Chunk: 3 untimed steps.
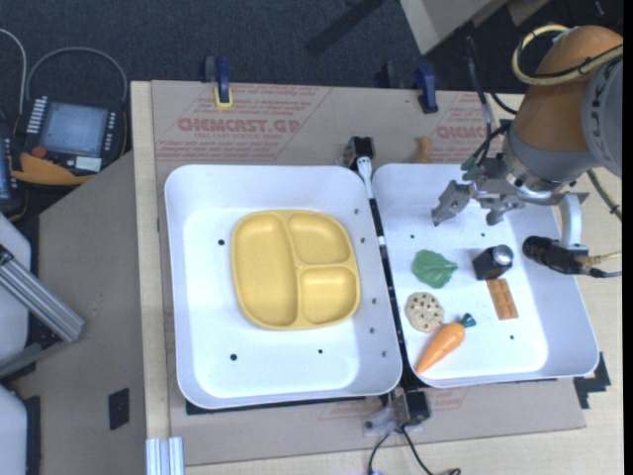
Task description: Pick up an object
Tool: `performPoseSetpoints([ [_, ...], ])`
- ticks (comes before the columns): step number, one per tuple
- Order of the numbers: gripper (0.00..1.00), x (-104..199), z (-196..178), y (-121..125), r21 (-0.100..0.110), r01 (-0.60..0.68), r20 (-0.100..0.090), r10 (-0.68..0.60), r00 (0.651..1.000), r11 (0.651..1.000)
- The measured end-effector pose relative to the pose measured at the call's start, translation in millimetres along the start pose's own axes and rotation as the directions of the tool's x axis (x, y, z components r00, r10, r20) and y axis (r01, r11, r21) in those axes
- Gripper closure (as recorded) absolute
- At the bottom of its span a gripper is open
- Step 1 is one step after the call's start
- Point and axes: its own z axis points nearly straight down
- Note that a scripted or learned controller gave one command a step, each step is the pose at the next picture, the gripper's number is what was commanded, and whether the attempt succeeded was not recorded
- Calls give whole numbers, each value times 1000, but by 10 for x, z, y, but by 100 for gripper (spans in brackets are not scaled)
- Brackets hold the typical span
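Green and flat, the leaf-shaped piece (433,267) is lying in the right bin (554,356), below and slightly left of where I'm hovering the gripper (473,204), whose fingers are spread open with nothing between them.
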Motion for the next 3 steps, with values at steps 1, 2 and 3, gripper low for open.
performPoseSetpoints([
  [1, 0, -71, 532, -79, 1, -2, 0, 2, 1000, 1000],
  [2, 100, -70, 392, -61, -6, -2, 2, 2, 1000, 1000],
  [3, 100, 24, -95, -50, -12, 0, 3, 0, 1000, 1000],
])
